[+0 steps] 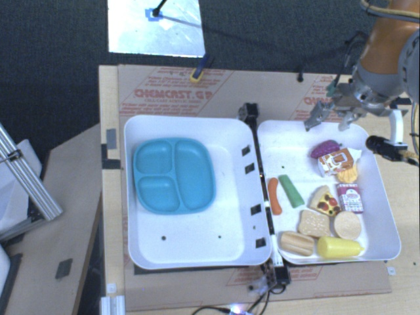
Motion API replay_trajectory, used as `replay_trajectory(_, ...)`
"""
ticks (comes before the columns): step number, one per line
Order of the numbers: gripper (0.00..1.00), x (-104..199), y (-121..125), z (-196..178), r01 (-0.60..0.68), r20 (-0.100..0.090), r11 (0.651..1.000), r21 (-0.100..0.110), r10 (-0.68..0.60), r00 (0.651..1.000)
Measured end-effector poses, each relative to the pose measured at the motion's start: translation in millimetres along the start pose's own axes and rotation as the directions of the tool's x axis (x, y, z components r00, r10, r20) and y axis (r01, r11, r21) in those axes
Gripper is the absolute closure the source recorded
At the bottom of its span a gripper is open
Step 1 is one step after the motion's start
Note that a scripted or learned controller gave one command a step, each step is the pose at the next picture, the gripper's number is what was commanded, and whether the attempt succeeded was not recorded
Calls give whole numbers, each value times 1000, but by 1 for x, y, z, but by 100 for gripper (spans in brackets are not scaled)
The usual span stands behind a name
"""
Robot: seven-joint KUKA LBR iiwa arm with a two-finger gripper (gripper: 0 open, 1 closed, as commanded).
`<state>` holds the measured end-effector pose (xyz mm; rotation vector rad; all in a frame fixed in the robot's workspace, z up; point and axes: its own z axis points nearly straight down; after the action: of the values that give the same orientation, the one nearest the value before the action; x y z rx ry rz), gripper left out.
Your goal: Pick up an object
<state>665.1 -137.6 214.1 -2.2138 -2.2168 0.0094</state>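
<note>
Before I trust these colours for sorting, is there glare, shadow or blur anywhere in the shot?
Camera view: strong glare on the shiny sheet at the top; the white bins are evenly lit with soft shadows; the toy food is slightly soft but its colours read; the tool looks a little blurred above the right bin.

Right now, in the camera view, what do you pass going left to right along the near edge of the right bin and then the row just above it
Near edge: hot dog bun → yellow piece. Row above: orange sausage → green stick → cracker → round cookie.
</note>
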Motion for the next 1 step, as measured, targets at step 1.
replay_trajectory(1, 0, 0, 3, -7, 2, 2, 1000, -12, -2, 1000)
